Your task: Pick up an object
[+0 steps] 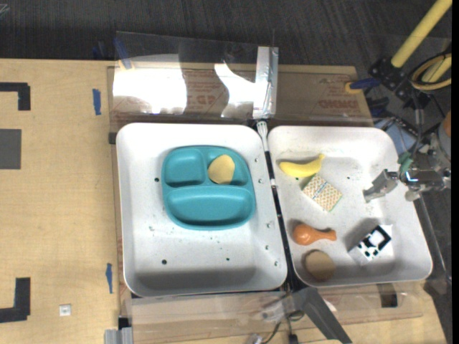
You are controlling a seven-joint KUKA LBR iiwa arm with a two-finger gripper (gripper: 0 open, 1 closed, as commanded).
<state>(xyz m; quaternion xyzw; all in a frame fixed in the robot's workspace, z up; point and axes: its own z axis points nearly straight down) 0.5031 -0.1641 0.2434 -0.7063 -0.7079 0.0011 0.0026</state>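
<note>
banana (301,167), sponge (322,193) crowd right bin (337,136) centre

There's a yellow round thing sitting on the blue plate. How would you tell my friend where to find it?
Find the left white bin of the two. A teal divided plate lies in it, and in the plate's upper right compartment sits a round yellow lump. It is the one thing on the plate; the banana, also yellow, is long and curved and lies in the right bin.

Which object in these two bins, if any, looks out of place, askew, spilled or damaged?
Nothing stands out. The yellow round fruit sits in a compartment of the teal divided plate in the left white bin; the yellow banana and others lie loose, undamaged.
</note>
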